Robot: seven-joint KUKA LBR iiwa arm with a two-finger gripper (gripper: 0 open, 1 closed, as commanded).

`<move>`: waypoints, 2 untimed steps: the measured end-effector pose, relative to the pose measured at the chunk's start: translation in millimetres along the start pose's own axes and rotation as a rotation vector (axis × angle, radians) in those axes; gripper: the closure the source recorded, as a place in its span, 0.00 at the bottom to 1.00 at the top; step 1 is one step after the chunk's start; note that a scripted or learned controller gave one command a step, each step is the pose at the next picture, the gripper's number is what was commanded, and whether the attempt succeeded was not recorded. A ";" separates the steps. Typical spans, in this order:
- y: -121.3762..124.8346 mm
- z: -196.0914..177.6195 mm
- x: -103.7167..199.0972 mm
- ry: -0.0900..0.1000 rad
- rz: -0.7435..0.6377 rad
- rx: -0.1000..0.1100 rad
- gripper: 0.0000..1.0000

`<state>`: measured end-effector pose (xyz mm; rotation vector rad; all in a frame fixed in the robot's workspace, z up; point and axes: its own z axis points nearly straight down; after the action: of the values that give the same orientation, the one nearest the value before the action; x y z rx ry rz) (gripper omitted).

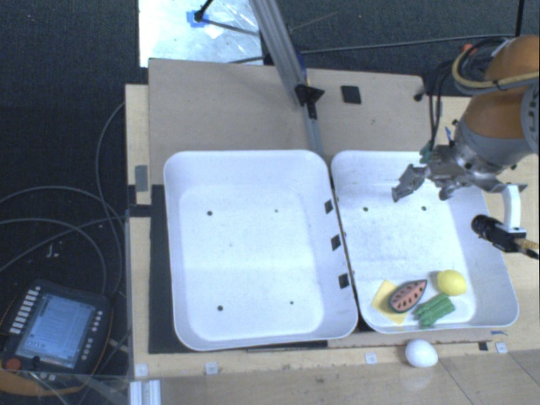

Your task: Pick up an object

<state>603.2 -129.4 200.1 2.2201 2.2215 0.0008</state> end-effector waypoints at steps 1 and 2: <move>-53.5 114.4 26.1 0.001 0.000 0.002 0.00; -86.6 112.4 41.3 0.000 0.001 -0.002 0.00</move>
<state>516.7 -88.2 87.5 2.2200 2.2201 0.0027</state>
